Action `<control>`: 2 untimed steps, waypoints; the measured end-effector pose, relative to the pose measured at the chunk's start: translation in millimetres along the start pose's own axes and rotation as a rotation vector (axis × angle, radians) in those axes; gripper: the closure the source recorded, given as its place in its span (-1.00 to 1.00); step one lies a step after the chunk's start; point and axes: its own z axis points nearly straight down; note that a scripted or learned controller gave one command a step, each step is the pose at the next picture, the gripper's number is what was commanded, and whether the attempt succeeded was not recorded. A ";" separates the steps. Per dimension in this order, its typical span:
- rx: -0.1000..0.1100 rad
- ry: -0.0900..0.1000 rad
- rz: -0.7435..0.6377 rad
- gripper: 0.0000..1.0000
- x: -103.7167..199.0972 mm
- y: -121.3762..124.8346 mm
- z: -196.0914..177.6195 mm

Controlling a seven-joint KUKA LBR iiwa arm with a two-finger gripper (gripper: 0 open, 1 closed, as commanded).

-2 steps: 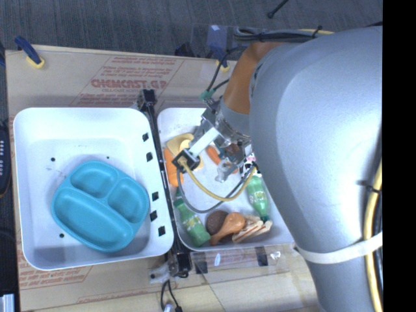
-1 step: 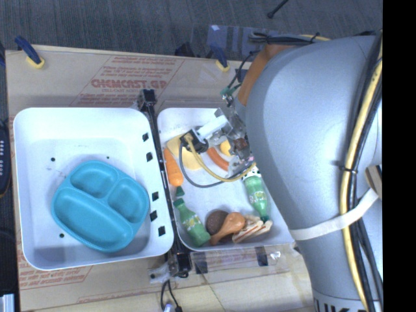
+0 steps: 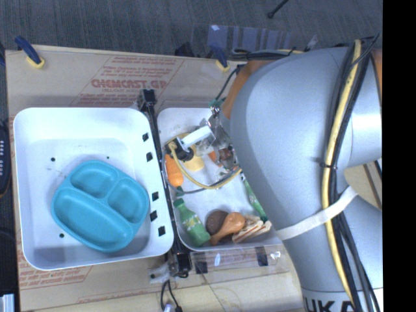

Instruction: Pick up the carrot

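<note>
Carrot (image 3: 173, 173) is a small orange piece just left of frame centre, in the right bin (image 3: 188, 118). It lies lengthwise right against that bin's left wall, beside the divider between the two bins. Its upper end is tucked under robot hardware, so only the lower, fatter part shows clearly. Gripper (image 3: 223, 151) sits a little right of the carrot and slightly higher in frame, near but apart from it, with nothing visibly held. Can't tell whether it is spread or closed, as the grey arm (image 3: 292, 142) and clutter hide that. A yellow piece (image 3: 194, 162) sits between carrot and gripper, close beside the carrot. Lower in the same bin are a green item (image 3: 190, 223), a brown round piece (image 3: 216, 221) and a tan drumstick-shaped piece (image 3: 235, 224), all clear of the carrot. Left bin (image 3: 39, 148) holds a blue divided plate (image 3: 97, 203). Handling guess: probably a plastic toy, so light, stiff and not fragile, but smooth and tapered and likely to squirt out if pinched near the thin end. Best hold is probably across the width at the thick visible middle. The wall leaves little room on the left side, so the squeeze may need to run along the wall line, or the carrot be nudged off it first.
</note>
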 end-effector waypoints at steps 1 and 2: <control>0.001 0.010 0.014 -1.00 -29.7 -60.4 -104.1; 0.001 -0.005 -0.072 -1.00 -6.2 17.7 -18.9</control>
